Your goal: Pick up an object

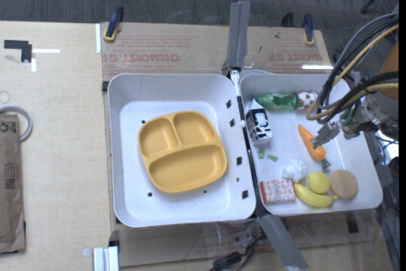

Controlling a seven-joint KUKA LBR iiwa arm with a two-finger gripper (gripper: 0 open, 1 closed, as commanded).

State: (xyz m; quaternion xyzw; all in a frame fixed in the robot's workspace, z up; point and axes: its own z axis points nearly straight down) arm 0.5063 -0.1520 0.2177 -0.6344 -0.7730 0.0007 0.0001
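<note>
I was in the approach step of the pick, judging by how things lay. My pincer hung low over the right bin, its tip just above the toy carrot, which I took as the likeliest thing to lift. Nothing sat between my fingers, and whether they stood apart or together I could not tell from this slant; the cables and wrist crowded that spot.

The carrot lay on the bin floor, orange with a bit of green at its lower end, slanting from upper left to lower right. It was slim and tapered, so I judged the next move called for lining the fingers across its narrow width, coming straight down, and closing near the thicker middle, since the taper could slip out.

Relative to the carrot: a green bottle lay above it, a white crumpled piece just below, the lemon, the banana and a tan round object further below. The yellow divided plate sat well apart to its left, in the other bin.
</note>
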